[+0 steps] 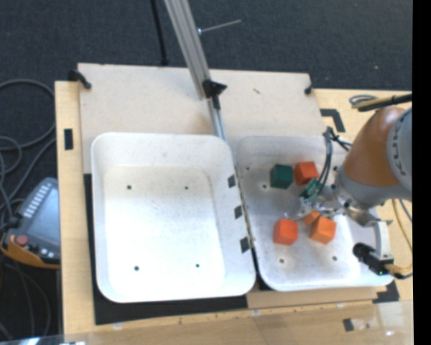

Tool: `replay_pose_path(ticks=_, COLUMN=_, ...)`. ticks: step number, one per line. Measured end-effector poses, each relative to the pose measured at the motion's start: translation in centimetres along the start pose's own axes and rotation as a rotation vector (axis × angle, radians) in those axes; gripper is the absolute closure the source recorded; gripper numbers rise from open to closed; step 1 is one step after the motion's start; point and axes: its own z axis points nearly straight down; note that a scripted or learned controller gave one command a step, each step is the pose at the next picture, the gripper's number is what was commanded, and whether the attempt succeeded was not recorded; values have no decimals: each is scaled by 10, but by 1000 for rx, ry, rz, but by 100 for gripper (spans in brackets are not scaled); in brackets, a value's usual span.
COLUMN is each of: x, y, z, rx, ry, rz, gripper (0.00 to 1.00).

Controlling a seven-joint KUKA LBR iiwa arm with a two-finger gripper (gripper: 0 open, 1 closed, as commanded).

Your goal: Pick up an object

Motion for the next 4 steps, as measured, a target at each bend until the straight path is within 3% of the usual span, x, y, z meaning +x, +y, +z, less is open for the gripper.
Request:
replay_pose_path(ticks=1, x=55, y=-2, z=-24, rx=5, ry=8, rz=-8, gripper=0)
replay_pose_path(ticks=2, x=51, y=-2, z=-34, rx=3, ry=5, rz=1, gripper=100)
replay_pose_path(ticks=3, x=51, y=-2, z=-33, rx=3, ry=5, rz=4, gripper=0)
replay_pose_path(ticks=4, x=49, y=-1, z=-44, rx=-2, ry=3, rz=6, gripper=100)
